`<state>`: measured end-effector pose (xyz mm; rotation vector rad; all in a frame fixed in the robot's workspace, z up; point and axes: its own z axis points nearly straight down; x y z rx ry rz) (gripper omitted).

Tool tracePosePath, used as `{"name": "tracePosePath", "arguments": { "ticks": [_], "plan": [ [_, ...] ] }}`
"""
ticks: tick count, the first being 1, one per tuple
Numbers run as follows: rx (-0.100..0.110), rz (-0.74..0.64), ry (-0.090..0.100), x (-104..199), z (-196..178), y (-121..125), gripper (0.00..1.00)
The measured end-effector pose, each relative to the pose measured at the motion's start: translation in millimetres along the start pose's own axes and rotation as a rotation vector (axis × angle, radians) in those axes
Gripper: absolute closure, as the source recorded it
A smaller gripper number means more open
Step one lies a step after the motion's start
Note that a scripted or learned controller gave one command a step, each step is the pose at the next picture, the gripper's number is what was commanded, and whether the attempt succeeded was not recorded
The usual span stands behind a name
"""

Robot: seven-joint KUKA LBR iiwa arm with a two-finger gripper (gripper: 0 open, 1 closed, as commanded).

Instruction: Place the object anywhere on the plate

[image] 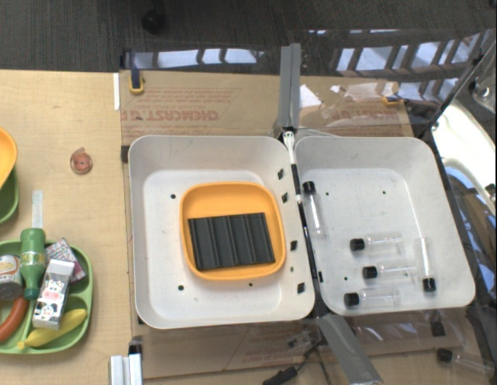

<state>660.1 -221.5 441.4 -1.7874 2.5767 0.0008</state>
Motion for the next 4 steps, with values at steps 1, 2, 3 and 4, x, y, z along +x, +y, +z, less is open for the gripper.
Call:
{"name": "tracePosePath", "arguments": {
  "ticks": [1, 2, 3, 4],
  "plan": [
    [-0.003, -0.282, -0.001, -10.2, 0.8, 3.8, 1.00],
    [-0.003, -0.529, -0.001, -1.0, 226.7, 1.5, 1.00],
    [-0.001, -0.755, -0.001, -9.0, 192.4, 4.2, 1.00],
    [-0.003, -0.918, -0.002, -8.3, 146.5, 4.1, 1.00]
  ]
}}
